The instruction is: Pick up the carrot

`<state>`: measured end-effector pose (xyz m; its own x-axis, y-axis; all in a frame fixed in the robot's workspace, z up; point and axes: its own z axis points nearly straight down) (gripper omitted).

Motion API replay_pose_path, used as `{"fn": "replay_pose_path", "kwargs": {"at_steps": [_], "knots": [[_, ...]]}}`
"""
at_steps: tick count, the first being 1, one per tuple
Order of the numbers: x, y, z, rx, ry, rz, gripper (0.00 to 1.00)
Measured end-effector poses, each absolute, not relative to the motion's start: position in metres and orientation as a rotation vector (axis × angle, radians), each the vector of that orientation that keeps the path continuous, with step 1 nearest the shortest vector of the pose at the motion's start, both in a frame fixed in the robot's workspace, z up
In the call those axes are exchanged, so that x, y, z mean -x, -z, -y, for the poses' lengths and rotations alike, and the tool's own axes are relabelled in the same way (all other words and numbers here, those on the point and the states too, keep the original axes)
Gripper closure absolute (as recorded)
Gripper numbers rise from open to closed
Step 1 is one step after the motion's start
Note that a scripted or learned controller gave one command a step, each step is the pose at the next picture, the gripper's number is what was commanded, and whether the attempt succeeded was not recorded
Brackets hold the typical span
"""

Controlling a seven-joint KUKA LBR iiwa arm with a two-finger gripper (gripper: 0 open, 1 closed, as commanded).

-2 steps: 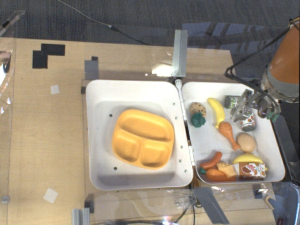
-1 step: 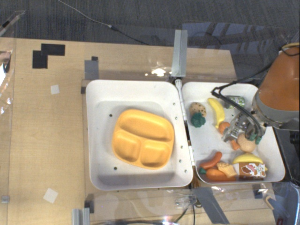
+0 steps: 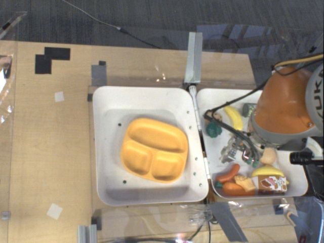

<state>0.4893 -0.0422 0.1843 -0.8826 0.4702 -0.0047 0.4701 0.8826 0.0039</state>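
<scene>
Pale wooden tabletop [image 3: 45, 151] under two shallow white plastic bins side by side, parted by a grey metal rail [image 3: 193, 57]

Left white bin [image 3: 106, 135]: one yellow moulded plastic tray with three compartments [image 3: 154, 149], flat near the middle, turned a little askew

Right white bin [image 3: 298, 186]: crowded with small toy foods
- Orange toy carrot [image 3: 233, 189] flat along the near rim, close to the near-left corner
- Red sausage-shaped toy [image 3: 227, 173] just above the carrot, slanted, apparently touching it
- Brown and white printed carton [image 3: 271, 184] just right of the carrot, a yellow curved piece [image 3: 268, 171] on top of it
- Yellow toy banana [image 3: 233, 117] toward the far side, a dark green round toy [image 3: 214, 130] beside it near the dividing wall
- Cream egg-shaped toy [image 3: 269, 156] just right of the pincer

Grey arm with broad orange band [image 3: 282, 105] over the right bin's far right part, black cables trailing to the left

Metal two-finger pincer [image 3: 237, 152] low over the middle of the right bin, above and slightly apart from the carrot, nothing visibly between the fingers; released or clenched: cannot tell

Black L-shaped marking [image 3: 50, 58] on the tabletop at far left
</scene>
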Motion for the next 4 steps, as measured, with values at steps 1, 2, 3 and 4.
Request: {"fn": "replay_pose_path", "kwargs": {"at_steps": [1,2,3,4], "knots": [[-0.608,-0.343,0.081,-0.548,-0.001,-3.07,1.0],[-0.58,-0.253,0.132,-0.351,0.001,-3.118,1.0],[-0.515,-0.237,0.136,-0.595,0.001,-3.077,1.0],[-0.518,-0.177,0.175,-1.281,-0.001,-2.864,1.0]]}}
